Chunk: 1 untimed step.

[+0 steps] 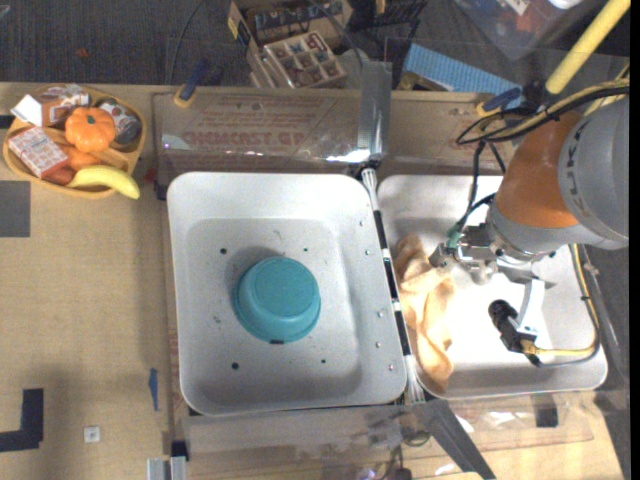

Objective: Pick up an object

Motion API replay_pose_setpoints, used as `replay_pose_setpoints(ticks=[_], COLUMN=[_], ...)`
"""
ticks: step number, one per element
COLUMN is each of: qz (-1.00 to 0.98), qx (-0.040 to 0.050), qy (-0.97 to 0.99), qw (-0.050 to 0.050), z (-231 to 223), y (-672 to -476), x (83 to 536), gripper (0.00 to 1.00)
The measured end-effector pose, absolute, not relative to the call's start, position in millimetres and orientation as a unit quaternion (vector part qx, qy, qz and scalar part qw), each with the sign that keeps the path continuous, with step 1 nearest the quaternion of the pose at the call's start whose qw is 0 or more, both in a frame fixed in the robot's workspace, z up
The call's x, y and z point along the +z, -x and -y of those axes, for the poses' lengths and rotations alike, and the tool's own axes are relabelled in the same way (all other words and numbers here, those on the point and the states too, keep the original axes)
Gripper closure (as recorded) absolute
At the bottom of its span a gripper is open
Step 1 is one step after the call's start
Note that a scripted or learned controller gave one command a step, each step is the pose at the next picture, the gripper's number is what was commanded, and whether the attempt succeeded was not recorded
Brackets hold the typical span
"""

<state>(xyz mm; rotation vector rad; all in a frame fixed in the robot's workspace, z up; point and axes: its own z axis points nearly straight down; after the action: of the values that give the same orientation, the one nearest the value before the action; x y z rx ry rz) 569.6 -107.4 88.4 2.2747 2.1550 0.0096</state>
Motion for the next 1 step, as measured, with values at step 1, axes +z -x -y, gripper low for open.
replay_pose_setpoints(ticks=[1], qz=[-0.750], qx=[0.0043], qy=[-0.661], qw=[0.006], z=[106.5], y=[-555.2], x=[88.8], gripper=[0.00])
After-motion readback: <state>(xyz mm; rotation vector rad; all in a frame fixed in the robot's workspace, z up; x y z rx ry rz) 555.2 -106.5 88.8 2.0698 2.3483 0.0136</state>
